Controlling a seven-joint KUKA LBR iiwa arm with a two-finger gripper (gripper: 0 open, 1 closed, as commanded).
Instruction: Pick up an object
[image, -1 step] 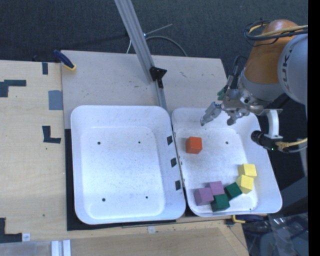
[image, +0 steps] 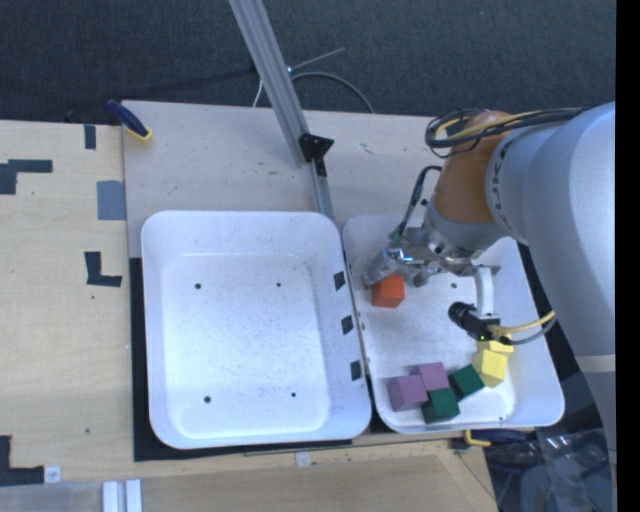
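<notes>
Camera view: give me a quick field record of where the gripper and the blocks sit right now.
gripper: low over the right bin, far-left part
orange block: just below the gripper; contact unclear
purple blocks: two, near end of the right bin, side by side
green blocks: two, right of the purple ones
yellow block: right of the green pair
left bin: beside the right bin
</notes>
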